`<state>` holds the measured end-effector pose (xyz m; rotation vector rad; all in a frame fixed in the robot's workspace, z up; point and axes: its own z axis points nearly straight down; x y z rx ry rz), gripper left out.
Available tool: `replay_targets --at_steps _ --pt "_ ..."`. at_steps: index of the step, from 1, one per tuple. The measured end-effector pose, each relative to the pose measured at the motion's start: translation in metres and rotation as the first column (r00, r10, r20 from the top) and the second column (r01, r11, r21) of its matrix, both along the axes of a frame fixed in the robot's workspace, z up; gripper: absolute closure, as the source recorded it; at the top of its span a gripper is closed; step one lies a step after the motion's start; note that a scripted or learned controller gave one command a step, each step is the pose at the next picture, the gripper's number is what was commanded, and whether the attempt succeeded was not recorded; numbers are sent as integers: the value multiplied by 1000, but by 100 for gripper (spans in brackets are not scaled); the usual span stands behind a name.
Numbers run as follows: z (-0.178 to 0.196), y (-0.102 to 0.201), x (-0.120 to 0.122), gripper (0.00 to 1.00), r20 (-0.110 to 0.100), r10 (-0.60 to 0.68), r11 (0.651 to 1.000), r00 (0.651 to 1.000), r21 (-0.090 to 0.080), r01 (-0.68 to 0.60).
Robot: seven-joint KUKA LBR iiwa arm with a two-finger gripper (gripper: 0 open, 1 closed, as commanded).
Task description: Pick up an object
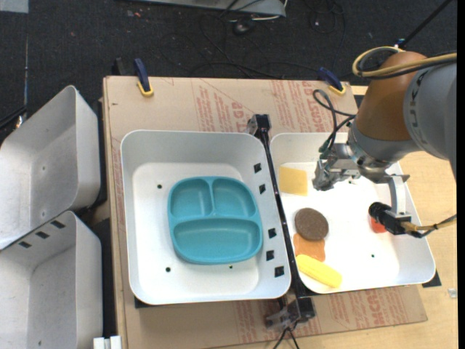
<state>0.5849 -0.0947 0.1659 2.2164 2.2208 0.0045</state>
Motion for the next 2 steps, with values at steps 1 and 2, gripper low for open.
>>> replay_targets --at_steps 1,2 --pt "44 -6 1 100 -1 -1 1000 1000 0 1" --pt "97 -6 2 100 1 1 1000 1000 0 -1"
